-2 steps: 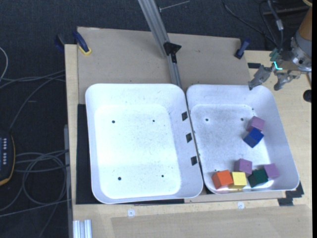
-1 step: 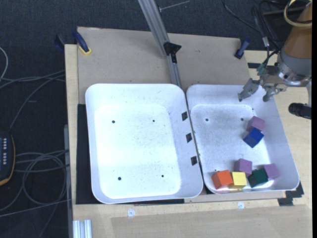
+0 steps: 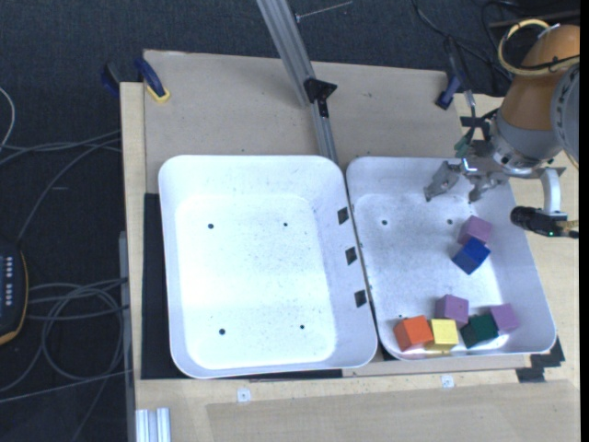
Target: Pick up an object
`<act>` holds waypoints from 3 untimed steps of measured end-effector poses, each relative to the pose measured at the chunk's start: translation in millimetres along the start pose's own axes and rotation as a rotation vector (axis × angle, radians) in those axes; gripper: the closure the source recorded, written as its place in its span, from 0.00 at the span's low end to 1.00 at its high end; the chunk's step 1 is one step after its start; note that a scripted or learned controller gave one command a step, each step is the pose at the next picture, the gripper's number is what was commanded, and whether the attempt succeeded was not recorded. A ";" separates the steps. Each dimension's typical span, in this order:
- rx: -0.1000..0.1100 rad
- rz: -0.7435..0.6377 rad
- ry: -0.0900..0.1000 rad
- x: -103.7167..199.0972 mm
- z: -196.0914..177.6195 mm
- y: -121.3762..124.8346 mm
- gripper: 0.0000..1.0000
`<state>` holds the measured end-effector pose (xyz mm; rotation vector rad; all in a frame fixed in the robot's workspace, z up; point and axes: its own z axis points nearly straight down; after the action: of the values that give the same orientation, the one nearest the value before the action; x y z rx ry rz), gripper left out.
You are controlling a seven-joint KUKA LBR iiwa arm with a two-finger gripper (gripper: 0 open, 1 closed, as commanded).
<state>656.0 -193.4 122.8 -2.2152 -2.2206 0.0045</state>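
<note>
1. White plastic bins, two, sit side by side on a pale wooden bench (image 3: 230, 90). Only one camera view is logged, so all notes come from it.
2. The claw (image 3: 463, 183) hangs over the far part of the right bin (image 3: 405, 247), near its back wall. Both fingers are spread apart with nothing between them: released, no grasp.
3. The arm (image 3: 534, 99) shows orange and grey and enters from the right, just behind the claw.
4. Nearest objects: a lilac block (image 3: 477, 228) lies a little toward the camera from the claw, touching a blue block (image 3: 471, 255) just beyond it. Both are clear of the fingers.
5. Well apart from the claw, at the bin's near edge, lies a cluster: an orange block (image 3: 414, 331), a yellow block (image 3: 444, 332), a green block (image 3: 479, 331), a purple block (image 3: 453, 308) and a second purple block (image 3: 503, 317). They sit close together; some are touching.
6. The left bin (image 3: 184, 274) lies well to the claw's left, its floor speckled with dark dots.
7. A grey metal rail (image 3: 294, 53) slants across the bench behind the bins, to the claw's left. Blue clamps (image 3: 152, 79) grip the bench's far corners.
8. Writing: no readable labels or brand marks on blocks, bins or arm at this resolution.
</note>
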 end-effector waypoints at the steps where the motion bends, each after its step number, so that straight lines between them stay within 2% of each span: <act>1: -0.001 0.000 -0.001 0.8 24.6 -0.1 0.00; 2: -0.007 -0.001 -0.003 0.6 10.6 1.8 1.00; 3: -0.013 0.002 -0.004 -0.8 -39.3 -5.6 1.00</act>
<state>650.6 -194.3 162.2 -2.2260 -2.2263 -0.0057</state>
